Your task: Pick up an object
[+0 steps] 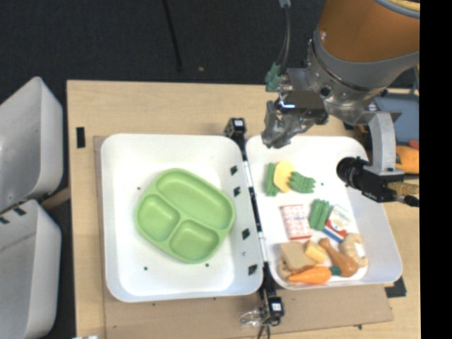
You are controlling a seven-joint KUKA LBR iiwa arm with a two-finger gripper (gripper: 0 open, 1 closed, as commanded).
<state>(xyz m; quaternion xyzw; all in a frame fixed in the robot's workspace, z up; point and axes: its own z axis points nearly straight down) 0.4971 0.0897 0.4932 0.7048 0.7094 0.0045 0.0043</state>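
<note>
The gripper [277,134] hung over the back edge of the right bin [385,249]; I could not tell how its jaws stood. Toy food [316,249] lay in that bin. A green plate [185,215] sat in the left bin [123,260].

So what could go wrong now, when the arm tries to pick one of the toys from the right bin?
1. The toys at the bin's near corner, such as the carrot and bread, lie packed together, so the pincer may catch two or push neighbours aside.
2. The pincer hangs over the far left edge of the right bin, near the divider; coming straight down there may hit the rim.
</note>
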